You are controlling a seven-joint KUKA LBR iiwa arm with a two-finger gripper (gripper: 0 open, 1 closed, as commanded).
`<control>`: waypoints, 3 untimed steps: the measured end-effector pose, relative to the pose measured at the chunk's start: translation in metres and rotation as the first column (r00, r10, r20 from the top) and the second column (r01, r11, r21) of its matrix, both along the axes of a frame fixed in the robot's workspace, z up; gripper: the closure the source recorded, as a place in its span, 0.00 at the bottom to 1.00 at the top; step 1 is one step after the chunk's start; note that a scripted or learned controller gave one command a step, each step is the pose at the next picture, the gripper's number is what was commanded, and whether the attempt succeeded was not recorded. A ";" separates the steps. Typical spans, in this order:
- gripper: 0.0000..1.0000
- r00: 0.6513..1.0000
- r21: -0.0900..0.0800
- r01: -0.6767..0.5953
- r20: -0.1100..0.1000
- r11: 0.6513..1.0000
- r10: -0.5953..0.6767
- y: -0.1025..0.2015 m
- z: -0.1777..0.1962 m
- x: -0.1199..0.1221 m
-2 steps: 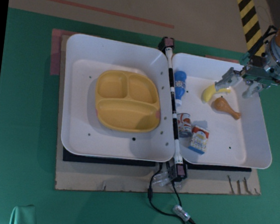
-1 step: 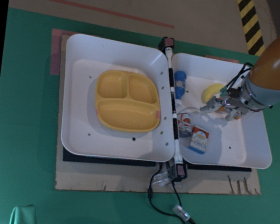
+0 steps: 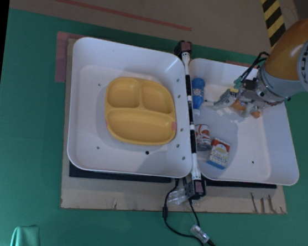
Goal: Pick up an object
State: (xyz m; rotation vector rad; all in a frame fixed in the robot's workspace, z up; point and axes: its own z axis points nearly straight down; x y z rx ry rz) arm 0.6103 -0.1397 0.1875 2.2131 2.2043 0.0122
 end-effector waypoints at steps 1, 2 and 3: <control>0.00 1.000 -0.004 0.004 0.005 1.000 -0.004 -0.023 0.001 -0.093; 0.00 1.000 -0.001 0.000 0.003 1.000 0.000 0.012 0.000 -0.020; 0.00 1.000 -0.003 0.003 0.003 1.000 -0.003 -0.029 0.000 -0.079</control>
